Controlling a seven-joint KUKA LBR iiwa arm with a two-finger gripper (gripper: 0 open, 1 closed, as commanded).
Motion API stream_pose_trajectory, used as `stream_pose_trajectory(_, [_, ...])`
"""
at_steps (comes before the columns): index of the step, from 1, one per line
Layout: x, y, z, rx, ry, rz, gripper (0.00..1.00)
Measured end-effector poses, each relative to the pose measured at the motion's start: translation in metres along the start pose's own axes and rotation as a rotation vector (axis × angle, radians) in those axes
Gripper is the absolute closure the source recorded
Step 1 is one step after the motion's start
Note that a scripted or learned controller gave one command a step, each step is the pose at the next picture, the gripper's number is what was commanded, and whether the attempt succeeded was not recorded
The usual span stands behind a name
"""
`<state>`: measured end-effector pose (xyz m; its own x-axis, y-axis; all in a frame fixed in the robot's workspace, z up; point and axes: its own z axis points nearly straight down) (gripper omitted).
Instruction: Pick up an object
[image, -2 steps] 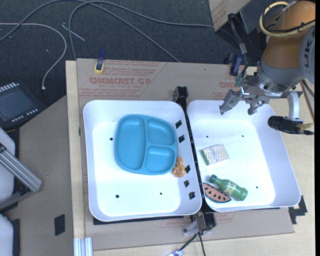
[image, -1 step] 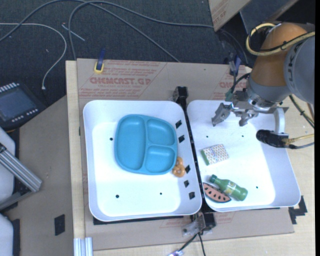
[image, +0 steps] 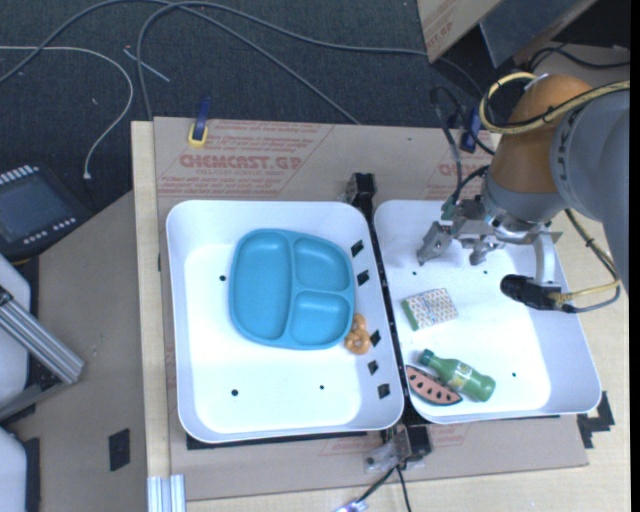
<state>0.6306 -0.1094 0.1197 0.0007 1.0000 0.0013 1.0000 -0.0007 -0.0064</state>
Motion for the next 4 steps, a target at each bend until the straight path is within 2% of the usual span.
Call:
stream_pose_trajectory(1, [0.000, 0.002, -0.015, -0.007, 0.000, 0.000, 1.00])
stream_pose_trajectory(4, [-0.007, 0.008, -0.150, -0.013, -0.002, -0.002, 1.00])
